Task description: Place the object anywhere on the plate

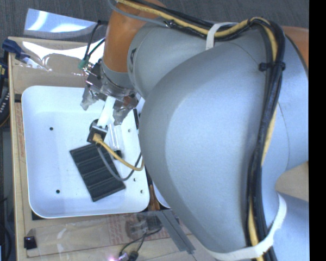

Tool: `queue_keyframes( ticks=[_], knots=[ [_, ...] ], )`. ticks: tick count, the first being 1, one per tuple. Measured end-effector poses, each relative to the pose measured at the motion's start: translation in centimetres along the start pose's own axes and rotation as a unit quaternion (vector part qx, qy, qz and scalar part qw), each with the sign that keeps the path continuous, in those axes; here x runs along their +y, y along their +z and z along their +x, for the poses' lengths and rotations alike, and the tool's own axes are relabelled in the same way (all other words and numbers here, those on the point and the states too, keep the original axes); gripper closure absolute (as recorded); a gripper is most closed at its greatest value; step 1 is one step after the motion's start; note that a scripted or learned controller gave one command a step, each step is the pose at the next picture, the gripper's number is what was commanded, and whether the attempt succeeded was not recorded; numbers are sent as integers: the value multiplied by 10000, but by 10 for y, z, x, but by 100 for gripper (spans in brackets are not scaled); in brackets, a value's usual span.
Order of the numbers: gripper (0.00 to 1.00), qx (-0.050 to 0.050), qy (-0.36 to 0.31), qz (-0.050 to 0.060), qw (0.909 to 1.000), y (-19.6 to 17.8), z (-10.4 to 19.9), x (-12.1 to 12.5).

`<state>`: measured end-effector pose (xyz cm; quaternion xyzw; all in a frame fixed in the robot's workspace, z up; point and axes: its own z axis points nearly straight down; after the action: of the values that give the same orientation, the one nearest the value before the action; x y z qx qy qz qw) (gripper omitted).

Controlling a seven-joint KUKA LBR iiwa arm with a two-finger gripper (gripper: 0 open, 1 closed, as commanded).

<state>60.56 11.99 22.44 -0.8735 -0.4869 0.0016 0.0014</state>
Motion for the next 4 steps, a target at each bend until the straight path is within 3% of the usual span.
queue_keyframes(
  ticks=[1,2,3,4],
  knots=[
    [0,7,84,-9,10000,-123,44,18],
    [0,-21,-295,14,9996,-19,74,-70],
    [0,-18,730,7,9973,134,44,-115],
    [0,3,893,2,9960,128,81,-59]
  ],
)
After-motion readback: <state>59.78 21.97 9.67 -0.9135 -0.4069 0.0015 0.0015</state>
